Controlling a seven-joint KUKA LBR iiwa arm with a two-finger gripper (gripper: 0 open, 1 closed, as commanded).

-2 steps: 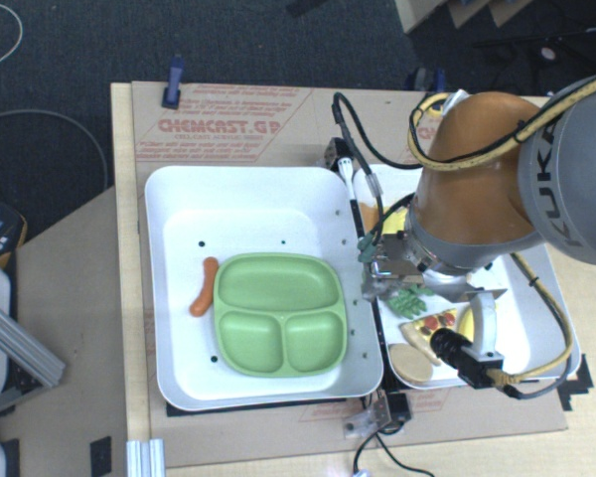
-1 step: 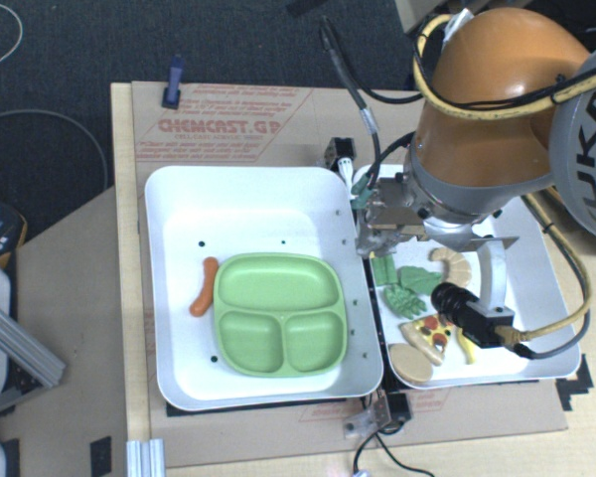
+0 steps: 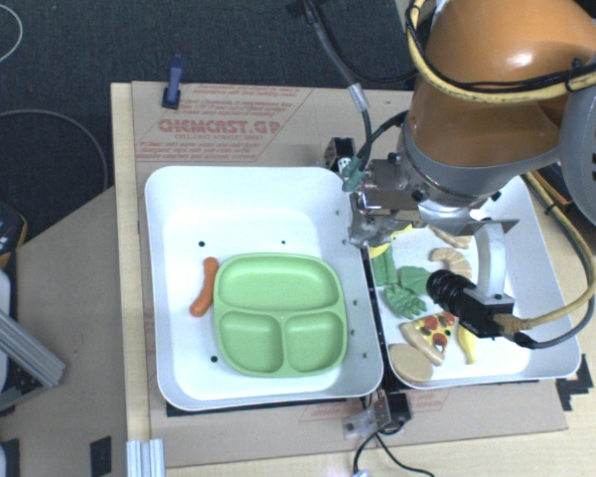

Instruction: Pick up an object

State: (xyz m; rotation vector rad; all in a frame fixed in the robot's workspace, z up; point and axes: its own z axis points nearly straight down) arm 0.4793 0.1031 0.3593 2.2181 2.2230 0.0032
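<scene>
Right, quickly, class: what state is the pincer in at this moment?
Pincer: low over the right bin, above the toy food; open or closed cannot be told.

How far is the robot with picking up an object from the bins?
Done: the grey arm with the orange band is positioned over the right white bin. In hand: nothing visibly lifted. Left: the toy pizza slice and green leafy toy lie in that bin; the orange sausage lies beside the green divided plate.
</scene>
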